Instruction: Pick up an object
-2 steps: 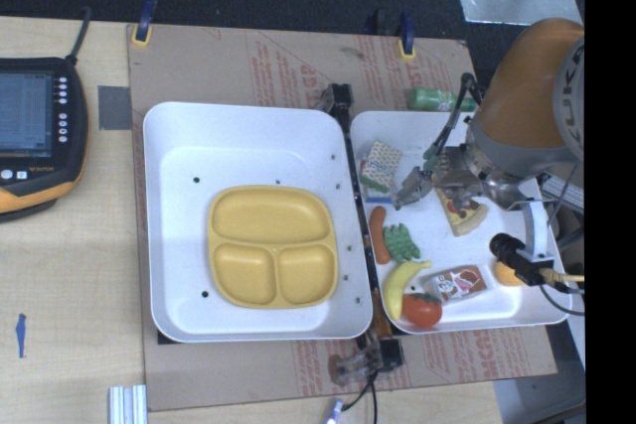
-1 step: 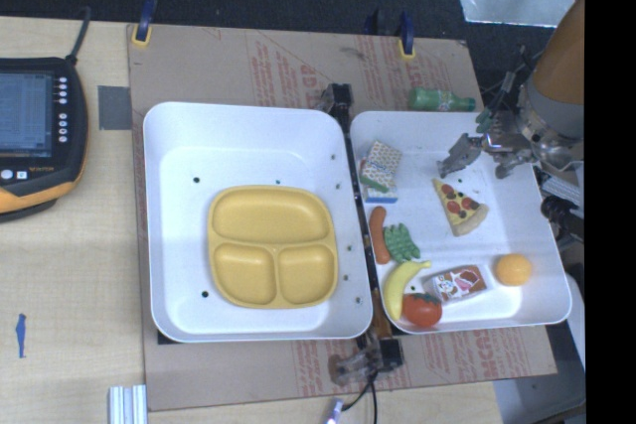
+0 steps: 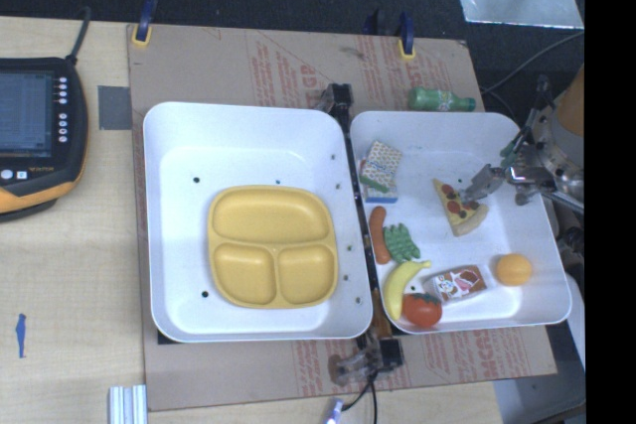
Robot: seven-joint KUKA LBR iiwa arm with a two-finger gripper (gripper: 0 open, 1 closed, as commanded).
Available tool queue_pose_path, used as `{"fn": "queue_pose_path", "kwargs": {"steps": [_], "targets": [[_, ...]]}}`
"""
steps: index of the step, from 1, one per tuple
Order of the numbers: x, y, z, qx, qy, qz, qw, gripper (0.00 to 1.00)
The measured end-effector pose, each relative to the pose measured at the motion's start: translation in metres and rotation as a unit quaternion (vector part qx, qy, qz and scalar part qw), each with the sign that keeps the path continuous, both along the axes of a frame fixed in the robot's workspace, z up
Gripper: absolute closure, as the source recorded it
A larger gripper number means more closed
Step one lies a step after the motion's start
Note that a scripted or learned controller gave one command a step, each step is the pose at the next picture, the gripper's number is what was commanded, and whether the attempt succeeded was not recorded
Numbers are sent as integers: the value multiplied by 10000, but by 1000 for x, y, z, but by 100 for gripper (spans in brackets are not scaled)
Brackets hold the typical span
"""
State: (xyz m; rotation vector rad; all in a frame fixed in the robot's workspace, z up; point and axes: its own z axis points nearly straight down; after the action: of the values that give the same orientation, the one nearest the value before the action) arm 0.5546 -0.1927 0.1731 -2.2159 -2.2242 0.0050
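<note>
The right bin (image 3: 537, 311) holds a pizza slice (image 3: 459, 207), an orange (image 3: 513, 269), a snack packet (image 3: 457, 283), a tomato (image 3: 421, 312), a banana (image 3: 399, 285), a green toy (image 3: 401, 241), a sausage (image 3: 379, 233) and a small patterned box (image 3: 381, 169). My gripper (image 3: 503, 188) hangs over the right side of this bin, just right of the pizza slice. It is open, its fingers are spread, and nothing sits between them. One fingertip (image 3: 482, 182) is close to the slice's upper right edge.
The left bin (image 3: 169, 213) holds a yellow divided plate (image 3: 271, 245). A green bottle (image 3: 441, 100) lies on the cardboard behind the right bin. A teach pendant (image 3: 35, 134) rests at the far left. Clamps stand at the back edge of the cardboard.
</note>
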Motion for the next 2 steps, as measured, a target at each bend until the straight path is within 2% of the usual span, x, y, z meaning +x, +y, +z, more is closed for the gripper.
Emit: {"fn": "queue_pose_path", "kwargs": {"steps": [1,2], "targets": [[47,38,-80,-5,-26,8,10000,0],[78,-20,4,1,-19,-5,10000,0]]}}
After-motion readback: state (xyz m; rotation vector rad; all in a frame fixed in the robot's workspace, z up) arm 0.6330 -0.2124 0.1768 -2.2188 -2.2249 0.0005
